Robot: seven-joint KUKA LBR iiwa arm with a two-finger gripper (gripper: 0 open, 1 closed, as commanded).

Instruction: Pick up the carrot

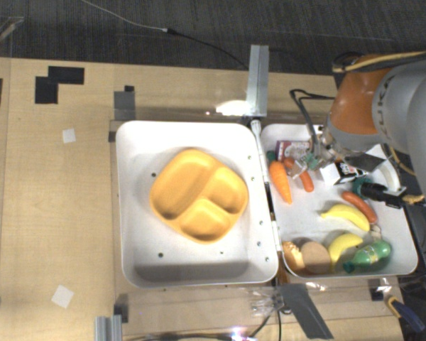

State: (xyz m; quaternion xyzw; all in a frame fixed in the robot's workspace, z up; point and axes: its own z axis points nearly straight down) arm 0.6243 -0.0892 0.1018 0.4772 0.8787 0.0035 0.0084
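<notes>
Camera view: carrot (280, 181) in right bin (410, 261)

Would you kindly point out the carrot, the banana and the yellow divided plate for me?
carrot (280, 181), camera view, middle of its orange body.
banana (346, 217), camera view, middle of its curve.
yellow divided plate (172, 184), camera view, left compartment.

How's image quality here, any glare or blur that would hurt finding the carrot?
Camera view: bright glare spot on the bench just above the left bin; soft shadow along that bin's lower inside edge. Carrot is evenly lit and fairly sharp against the right bin. Gripper area is cluttered and slightly soft, so finger detail is unclear. Overall mild softness, no heavy motion blur.
</notes>
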